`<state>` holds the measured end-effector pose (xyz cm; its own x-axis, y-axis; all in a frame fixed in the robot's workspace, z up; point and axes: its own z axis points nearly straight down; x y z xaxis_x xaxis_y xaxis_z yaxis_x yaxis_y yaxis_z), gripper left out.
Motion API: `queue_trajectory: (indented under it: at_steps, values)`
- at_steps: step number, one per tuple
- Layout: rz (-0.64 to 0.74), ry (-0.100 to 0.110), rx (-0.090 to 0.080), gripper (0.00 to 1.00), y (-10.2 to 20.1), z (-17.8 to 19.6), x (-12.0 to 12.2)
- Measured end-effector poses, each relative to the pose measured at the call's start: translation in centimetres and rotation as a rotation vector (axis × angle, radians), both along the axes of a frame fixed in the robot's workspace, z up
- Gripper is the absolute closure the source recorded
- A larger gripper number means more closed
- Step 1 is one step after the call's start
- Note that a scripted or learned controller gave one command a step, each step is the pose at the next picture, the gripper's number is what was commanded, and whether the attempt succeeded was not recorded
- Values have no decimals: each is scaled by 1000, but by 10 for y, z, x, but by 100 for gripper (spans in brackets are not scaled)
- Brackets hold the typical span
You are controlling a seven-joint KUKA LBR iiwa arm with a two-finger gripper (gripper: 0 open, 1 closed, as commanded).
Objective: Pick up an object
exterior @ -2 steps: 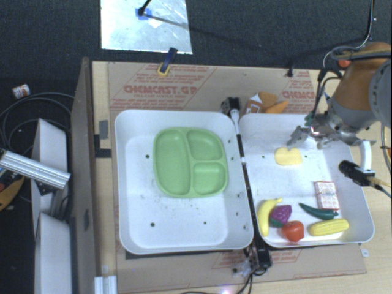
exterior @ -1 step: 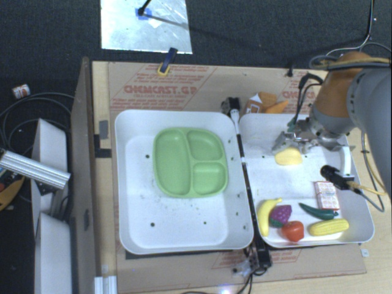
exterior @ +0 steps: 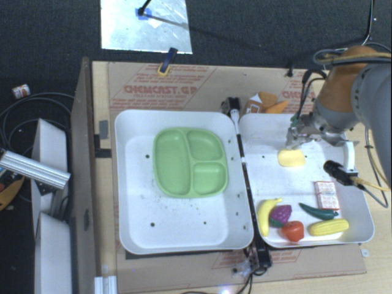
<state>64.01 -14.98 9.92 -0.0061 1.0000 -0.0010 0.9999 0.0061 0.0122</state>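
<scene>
- Yellow block (exterior: 291, 158) lies flat on the floor of the right bin (exterior: 263, 170), in its upper half, apart from the other toys.
- Gripper (exterior: 299, 136) hangs just above the block's upper edge; I cannot tell if it is open or closed, and nothing is seen held in it.
- Near the bin's front edge lie a banana (exterior: 266, 213), a purple grape bunch (exterior: 282, 214), a tomato (exterior: 293, 231), a corn cob (exterior: 329, 227), a green pepper (exterior: 318, 211) and a small red box (exterior: 326, 195).
- Left bin (exterior: 138, 225) holds a green divided plate (exterior: 190, 162).
</scene>
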Motion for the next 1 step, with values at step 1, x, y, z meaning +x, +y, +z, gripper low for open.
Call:
queue_trajectory:
  at_steps: [1]
  values:
    - [0,1,0,0,0,-1,0]
